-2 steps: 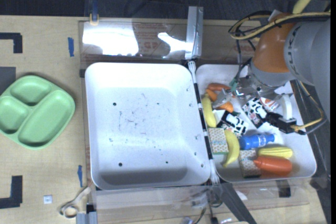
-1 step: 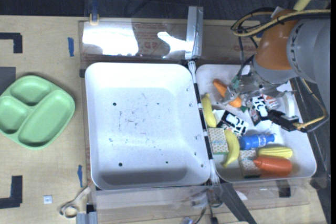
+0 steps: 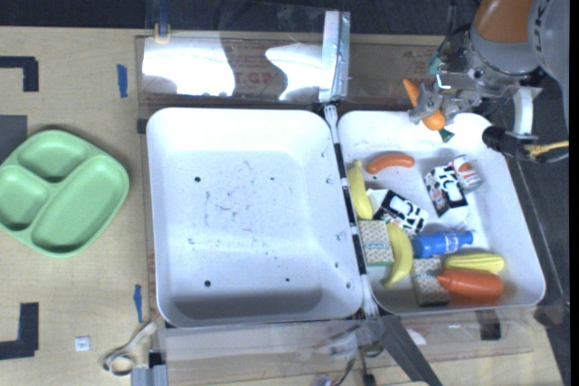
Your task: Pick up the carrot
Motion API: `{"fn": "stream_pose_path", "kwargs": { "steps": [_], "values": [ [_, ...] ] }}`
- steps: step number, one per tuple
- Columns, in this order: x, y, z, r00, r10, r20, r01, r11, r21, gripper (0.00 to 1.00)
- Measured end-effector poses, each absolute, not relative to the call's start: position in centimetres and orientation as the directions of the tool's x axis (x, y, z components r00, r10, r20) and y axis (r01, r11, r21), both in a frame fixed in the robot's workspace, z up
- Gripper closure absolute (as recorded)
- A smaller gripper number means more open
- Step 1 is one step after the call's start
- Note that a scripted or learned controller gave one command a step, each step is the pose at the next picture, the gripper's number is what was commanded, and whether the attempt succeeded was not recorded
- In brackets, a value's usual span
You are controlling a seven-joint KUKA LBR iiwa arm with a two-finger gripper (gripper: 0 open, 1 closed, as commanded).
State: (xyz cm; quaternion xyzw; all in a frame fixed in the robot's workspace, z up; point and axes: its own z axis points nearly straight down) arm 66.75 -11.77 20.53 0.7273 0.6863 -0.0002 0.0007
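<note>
**Carrot at the gripper, above the right bin's far edge**

I see the right bin (image 3: 523,221) beneath the arm (image 3: 516,23). The gripper (image 3: 432,107) grips the carrot (image 3: 425,106), its long axis running 11 to 5 o'clock, green tip at 5.

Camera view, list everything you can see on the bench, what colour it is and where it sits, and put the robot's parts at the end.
Carrot: one, orange, raised at the right bin's far edge, between the gripper's fingers.
Bins: two, white; left bin, right bin.
Sausage: one, orange-red, upper part of the right bin.
Bananas: two, yellow; one along the right bin's left wall, one lower down.
Bottle: one, blue, lower right bin.
Corn: one, yellow, beside the bottle.
Red vegetable: one, near right corner.
Divided plate: one, green, left of the bins.
Gripper: one, grey, above the right bin's far edge.
</note>
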Motion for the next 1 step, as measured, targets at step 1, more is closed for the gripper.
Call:
{"fn": "stream_pose_path", "kwargs": {
  "steps": [1],
  "values": [
    [63.07, -11.00, 21.80, -0.060, 0.998, 0.000, 0.998, 0.060, -0.002, 1.00]
  ]
}}
